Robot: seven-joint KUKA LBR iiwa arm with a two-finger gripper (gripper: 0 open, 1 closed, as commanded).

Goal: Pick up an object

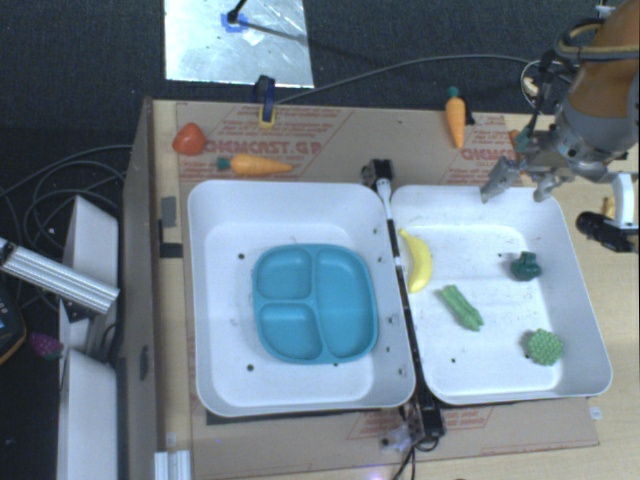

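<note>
Banana [417, 260], green pickle [462, 306], dark green piece [525, 265] and light green bumpy ball [545, 346] lie in the right bin [590, 298], all below the claw [519, 185] and apart from it. Reaching in from the right, the arm [600, 88] holds the claw over the bin's far rim, fingers spread, nothing between them.

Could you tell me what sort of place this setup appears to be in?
Probably a robotics lab bench: a grey arm's gripper, open, hangs over two white bins, toy food such as a banana lies inside, and loose cables trail beside.
</note>
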